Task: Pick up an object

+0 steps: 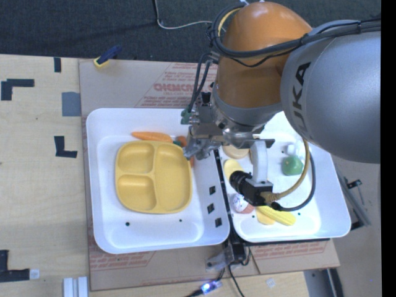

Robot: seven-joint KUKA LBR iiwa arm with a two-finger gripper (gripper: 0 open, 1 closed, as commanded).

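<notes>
An orange carrot (151, 137) with a green top lies along the far side of the left bin (99, 184), just behind a yellow divided plate (153, 177). My gripper (197, 148) hangs low at the carrot's right end, close to the wall between the two bins. The big orange and grey wrist above hides much of it. The right bin (328, 203) holds a green round object (292, 164), a yellow banana-like piece (276, 216), a pale yellow object (233, 166) and a small reddish thing (240, 204), partly hidden by the arm.
Both bins rest on a cardboard sheet (124, 85). A small white piece (288, 148) lies near the green object. A blue and yellow clip (106, 55) sits on the bench beyond the left bin. The arm covers the far part of the right bin.
</notes>
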